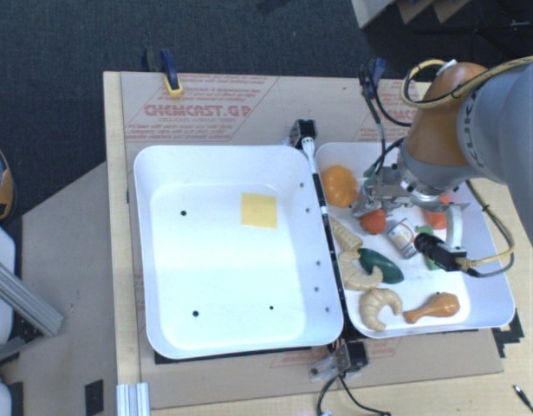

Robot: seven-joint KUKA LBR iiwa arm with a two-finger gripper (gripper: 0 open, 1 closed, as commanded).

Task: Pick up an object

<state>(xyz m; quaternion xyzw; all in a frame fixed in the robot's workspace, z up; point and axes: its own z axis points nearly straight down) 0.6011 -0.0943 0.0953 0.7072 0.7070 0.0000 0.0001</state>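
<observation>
Reaching into the right bin, your gripper is hovering over the tomato, at six o'clock from the orange; probably it is lining up for a grasp.

A single fixed camera looks down from above the desk at a slant, set back far enough to take in both white bins whole. The left bin sits near the middle of the picture; the right bin lies just beside it, toward the picture's right side. Beyond the left bin's far rim the view reaches past the desk edge to dark carpet. The arm enters from the side beyond the right bin, looming large because it rises toward the lens.
</observation>
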